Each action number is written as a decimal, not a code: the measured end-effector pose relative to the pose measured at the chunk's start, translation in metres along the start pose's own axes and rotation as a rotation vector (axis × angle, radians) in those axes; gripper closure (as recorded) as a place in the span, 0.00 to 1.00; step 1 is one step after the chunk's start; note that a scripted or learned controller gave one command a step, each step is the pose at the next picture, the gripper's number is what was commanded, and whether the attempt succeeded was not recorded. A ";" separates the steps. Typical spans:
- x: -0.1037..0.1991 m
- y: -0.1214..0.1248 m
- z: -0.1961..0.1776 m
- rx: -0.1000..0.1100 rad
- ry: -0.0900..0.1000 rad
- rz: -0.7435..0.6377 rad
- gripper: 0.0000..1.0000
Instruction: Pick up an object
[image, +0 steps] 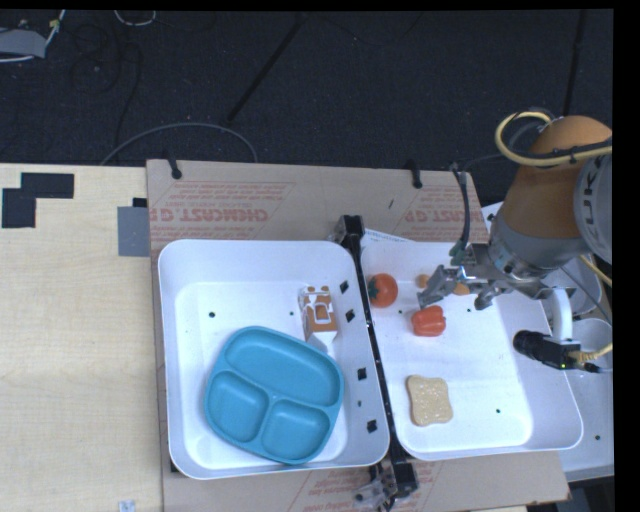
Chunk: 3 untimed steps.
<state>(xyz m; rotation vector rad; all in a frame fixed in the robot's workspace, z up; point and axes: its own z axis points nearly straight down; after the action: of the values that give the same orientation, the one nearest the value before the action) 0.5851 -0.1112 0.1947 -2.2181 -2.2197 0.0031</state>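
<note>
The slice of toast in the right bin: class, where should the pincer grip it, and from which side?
The toast lies flat on the right bin's floor with open space all round. Probably best to descend from straight above and pinch across its two long, straighter edges, the narrower span, rather than its rounded top.

Gripper (445, 288) low over right bin (500, 425), near its far edge, just beside red pepper (428, 321). Tomato (382, 290) by left wall. Toast (430, 400) toward near edge.

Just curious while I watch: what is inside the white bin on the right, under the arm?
In the right bin lie a tomato, a red pepper and a bread slice. The gripper hangs over it, covering part of a small orange thing.
</note>
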 end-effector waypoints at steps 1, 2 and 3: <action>-0.003 0.008 0.051 0.003 0.000 0.001 0.00; -0.002 0.007 0.104 0.003 0.000 0.001 0.00; -0.003 0.008 0.092 0.002 0.000 0.005 1.00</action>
<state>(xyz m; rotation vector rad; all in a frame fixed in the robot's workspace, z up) 0.5925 -0.1143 0.1030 -2.2230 -2.2133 0.0048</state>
